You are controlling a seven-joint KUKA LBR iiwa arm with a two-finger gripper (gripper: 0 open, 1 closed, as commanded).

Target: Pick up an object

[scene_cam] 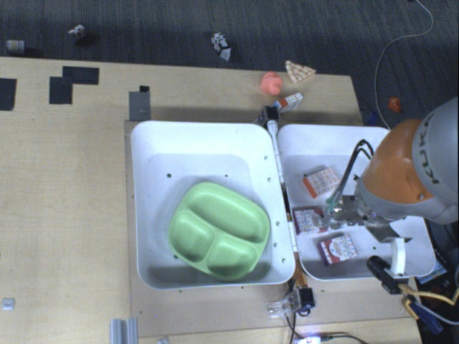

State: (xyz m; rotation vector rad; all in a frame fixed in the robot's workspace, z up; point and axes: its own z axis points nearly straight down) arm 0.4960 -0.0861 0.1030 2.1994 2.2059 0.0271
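Packet lay flat on the floor of the right bin, just left of our pincer and almost under it, long axis roughly across the bin; we could not tell whether the pincer was open or closed

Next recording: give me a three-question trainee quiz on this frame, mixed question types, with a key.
1. True or false: the green divided plate lies in the left bin.
2. The small packets, such as the red-and-white packet, lie in which bin?
A. left
B. right bin
C. neither
3. What colour is the ball on the bench beyond the bins?

Key: 1 true; 2 B; 3 pink.
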